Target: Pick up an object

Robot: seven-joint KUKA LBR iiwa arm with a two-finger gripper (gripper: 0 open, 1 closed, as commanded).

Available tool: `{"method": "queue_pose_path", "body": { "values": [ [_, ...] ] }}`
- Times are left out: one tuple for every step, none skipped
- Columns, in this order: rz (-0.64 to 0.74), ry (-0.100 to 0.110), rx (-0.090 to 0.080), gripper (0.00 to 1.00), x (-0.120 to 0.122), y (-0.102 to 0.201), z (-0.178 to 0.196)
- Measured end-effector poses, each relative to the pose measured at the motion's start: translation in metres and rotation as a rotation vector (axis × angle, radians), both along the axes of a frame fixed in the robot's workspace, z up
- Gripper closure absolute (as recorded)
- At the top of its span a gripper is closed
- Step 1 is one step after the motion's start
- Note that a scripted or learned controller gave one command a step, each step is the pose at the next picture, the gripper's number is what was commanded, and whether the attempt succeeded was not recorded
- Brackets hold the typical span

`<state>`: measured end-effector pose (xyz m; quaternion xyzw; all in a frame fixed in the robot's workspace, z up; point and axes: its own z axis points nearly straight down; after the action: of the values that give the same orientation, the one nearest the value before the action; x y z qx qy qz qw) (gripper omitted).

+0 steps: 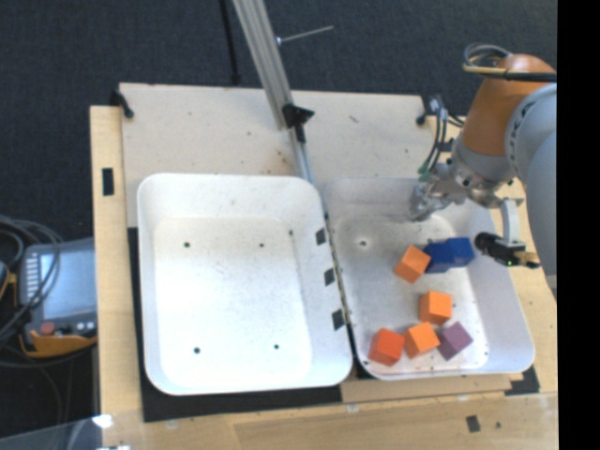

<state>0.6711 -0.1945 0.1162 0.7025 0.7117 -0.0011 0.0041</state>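
The claw (424,204), grip state unclear, hangs near a blue block (449,253) beside orange cubes (412,263).

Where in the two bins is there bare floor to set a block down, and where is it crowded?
The left bin has bare floor wall to wall. In the right bin, the left strip beside the divider is bare. Crowded: orange blocks, blue block, purple block at right and front.

Grey arm w/ orange band reaches in from right, wrist bent down-left; hand (424,204) hangs low, pointing down, nothing visibly held in it.
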Motion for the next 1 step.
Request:
{"method": "queue_pose_path", "body": {
  "values": [
    [-0.01,-0.002,0.007,1.0,-0.0085,0.0019,0.0551]
  ]
}}
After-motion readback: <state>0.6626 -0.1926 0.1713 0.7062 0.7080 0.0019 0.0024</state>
